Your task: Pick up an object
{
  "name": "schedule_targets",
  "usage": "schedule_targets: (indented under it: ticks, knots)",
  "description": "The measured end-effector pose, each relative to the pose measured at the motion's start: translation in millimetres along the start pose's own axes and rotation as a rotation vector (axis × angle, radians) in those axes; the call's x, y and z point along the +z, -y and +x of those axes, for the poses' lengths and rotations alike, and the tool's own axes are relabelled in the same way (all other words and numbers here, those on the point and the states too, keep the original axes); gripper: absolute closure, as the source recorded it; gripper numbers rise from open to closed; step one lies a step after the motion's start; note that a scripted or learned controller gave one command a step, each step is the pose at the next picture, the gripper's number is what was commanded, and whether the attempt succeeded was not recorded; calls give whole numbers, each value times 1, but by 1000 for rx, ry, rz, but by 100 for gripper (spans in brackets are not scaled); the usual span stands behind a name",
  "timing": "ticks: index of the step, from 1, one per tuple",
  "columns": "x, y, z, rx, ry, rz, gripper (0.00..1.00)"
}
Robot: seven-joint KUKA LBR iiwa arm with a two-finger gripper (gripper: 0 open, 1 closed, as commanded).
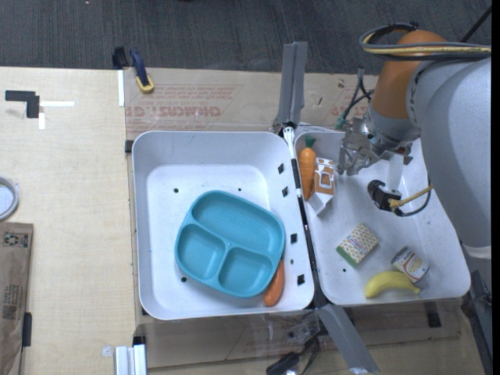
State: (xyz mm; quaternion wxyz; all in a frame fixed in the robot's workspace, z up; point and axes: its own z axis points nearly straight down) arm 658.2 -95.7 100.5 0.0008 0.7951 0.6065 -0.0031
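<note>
Over the right bin [449, 276], near its far edge: grey arm with orange band, reaching in from the right, tool [355, 158] low above the white floor, just right of a small orange-and-white carton [323, 180]. Cannot tell how the tool stands, apart or together; nothing seen clamped in it. Beside the carton, against the bin's left wall, an upright-lying carrot [308, 169], touching or nearly touching the carton. Farther toward the near side, a small patterned box [358, 244], tilted; near it a small can [410, 263] on its side, and just below that a banana [391, 284] along the near rim. Across in the left bin [144, 209]: a blue divided plate [229, 243] with three compartments, lying tilted, and a second carrot [274, 285] tucked against its near right edge. Beyond the bins, a tan desk [62, 178] with a yellow-and-blue clamp [141, 70].
</note>
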Motion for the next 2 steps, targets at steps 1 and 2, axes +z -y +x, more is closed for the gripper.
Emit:
schedule_targets:
  ticks: [1, 2]
  knots:
    - [-211, -9, -34, 226, -3, -1, 100]
    - [-128, 12, 42, 214, -4, 1, 100]
